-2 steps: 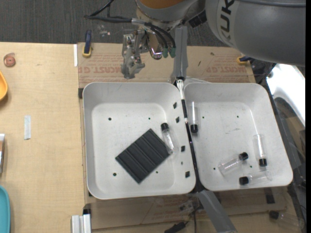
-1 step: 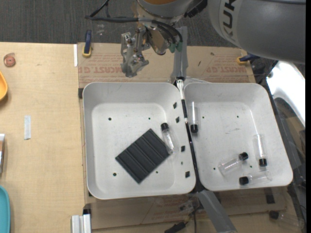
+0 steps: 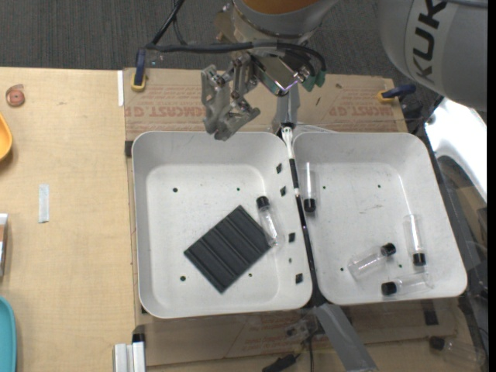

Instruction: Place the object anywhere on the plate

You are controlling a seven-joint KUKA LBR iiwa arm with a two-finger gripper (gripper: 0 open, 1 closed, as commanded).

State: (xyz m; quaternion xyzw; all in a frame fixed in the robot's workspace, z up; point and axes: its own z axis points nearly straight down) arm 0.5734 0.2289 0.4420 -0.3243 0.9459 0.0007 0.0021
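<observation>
A dark ribbed rectangular plate (image 3: 227,248) lies turned at an angle on the floor of the left bin (image 3: 155,208). A clear vial with a black cap (image 3: 266,219) lies at the plate's right corner, touching or overlapping its edge. My gripper (image 3: 225,129) hangs over the far rim of the left bin, well behind the plate and the vial, with nothing seen in it. In the right bin (image 3: 434,200), another capped vial (image 3: 307,186) lies close to the divider.
Three more clear vials lie in the right bin's near right part: one upright along the wall (image 3: 415,239), one in the middle (image 3: 370,260), one by the front rim (image 3: 407,285). Cables (image 3: 288,122) hang from the wrist down to the divider. A tan bench (image 3: 62,208) extends to the left.
</observation>
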